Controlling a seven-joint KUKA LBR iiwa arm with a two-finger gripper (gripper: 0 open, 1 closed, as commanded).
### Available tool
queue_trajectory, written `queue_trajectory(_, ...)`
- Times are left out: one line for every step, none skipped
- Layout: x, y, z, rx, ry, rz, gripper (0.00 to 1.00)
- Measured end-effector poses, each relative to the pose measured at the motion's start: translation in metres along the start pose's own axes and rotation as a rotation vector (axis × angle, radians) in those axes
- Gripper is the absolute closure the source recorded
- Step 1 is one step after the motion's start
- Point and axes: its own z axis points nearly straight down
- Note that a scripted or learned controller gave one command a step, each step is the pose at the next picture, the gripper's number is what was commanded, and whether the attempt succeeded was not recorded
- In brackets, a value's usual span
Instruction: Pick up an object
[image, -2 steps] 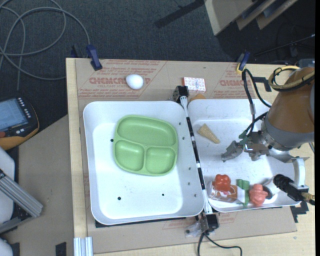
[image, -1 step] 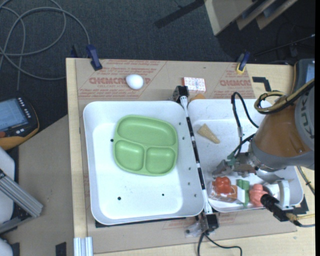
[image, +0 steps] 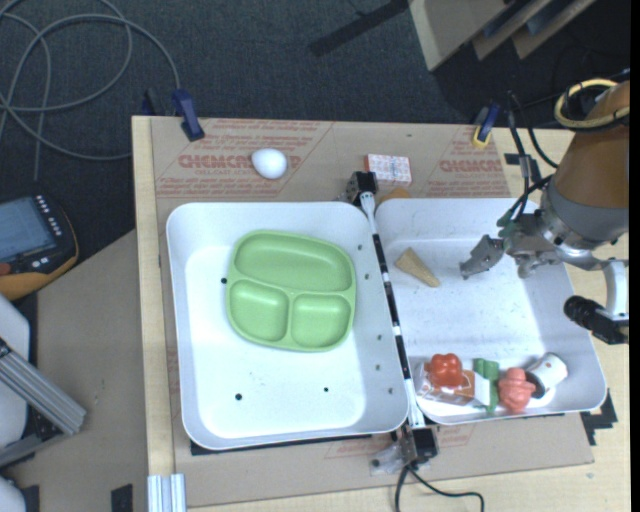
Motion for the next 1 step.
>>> queue_trajectory(0.0476,-0.0204,0.0994,0.003,0.002,0.0,0.0)
